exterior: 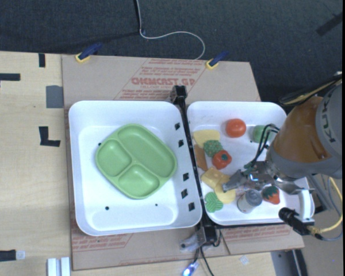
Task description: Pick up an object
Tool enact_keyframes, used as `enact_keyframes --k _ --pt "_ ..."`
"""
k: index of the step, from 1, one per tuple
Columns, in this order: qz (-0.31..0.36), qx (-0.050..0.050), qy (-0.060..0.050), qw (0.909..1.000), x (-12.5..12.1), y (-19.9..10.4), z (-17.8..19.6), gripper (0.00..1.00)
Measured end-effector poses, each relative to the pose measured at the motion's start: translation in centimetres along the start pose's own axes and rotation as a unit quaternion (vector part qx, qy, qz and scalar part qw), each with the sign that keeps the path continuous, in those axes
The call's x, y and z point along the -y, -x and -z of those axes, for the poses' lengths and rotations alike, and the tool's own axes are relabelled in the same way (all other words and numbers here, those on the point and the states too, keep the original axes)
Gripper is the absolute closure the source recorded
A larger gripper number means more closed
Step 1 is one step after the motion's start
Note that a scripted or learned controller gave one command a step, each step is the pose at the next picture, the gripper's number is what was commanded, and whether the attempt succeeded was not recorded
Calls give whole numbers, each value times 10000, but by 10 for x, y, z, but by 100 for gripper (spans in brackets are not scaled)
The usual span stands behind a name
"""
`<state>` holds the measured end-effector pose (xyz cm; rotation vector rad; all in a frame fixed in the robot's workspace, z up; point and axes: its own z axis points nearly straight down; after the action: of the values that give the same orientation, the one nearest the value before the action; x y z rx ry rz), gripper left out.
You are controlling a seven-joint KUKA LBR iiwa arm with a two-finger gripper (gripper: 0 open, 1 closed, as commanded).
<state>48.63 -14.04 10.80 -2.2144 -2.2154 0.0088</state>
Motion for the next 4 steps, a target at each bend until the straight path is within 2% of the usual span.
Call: enact_keyframes --k 1,2,3,4 --pt "-12 38 63 10000 -1 3 -22 0" --pt "41 -38 72 10000 -5 -5 -9 100" --pt "12 12 51 10000 -5 -13 50 100" --pt "11 18 57 10000 -10 -11 110 100"
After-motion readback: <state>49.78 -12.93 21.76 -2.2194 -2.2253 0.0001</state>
